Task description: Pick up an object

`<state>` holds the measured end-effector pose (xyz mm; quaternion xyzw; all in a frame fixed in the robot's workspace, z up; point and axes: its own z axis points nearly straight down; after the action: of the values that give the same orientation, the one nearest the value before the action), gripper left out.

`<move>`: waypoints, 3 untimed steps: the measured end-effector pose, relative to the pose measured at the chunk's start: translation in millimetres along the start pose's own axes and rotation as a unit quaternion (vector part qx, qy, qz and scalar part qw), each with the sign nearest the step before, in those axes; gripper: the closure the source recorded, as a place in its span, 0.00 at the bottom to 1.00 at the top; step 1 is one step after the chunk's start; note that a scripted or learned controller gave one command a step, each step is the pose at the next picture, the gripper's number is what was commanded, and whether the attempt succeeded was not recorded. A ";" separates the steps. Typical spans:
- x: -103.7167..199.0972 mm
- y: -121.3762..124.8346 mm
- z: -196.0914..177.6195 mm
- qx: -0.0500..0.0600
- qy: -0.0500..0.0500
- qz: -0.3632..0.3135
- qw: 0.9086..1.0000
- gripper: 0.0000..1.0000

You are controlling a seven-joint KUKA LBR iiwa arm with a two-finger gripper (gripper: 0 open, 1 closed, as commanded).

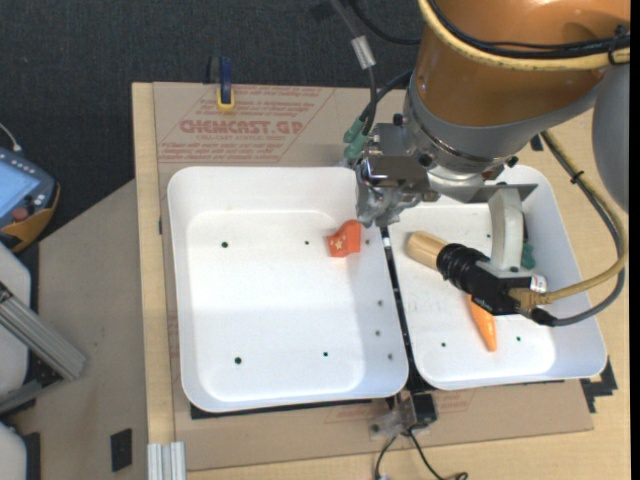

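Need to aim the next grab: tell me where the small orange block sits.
The orange block lies in the left bin, by its right wall near the divider, just below-left of the gripper.

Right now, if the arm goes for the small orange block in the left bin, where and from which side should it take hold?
Probably from straight above, closing across the orange block's two flatter sides. It lies on the left bin's floor near the right wall, with the gripper just beside it; that wall crowds a sideways approach, so a top-down grip looks safest.
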<state>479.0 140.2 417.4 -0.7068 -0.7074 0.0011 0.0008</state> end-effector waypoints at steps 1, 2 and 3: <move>21.2 0.4 -11.9 -0.003 0.001 0.000 1.000 1.00; -38.6 -1.3 152.4 0.007 -0.002 0.004 1.000 1.00; 23.6 0.4 124.0 -0.003 0.001 -0.003 1.000 1.00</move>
<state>479.0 163.8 293.4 -0.7050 -0.7092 -0.0017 -0.0002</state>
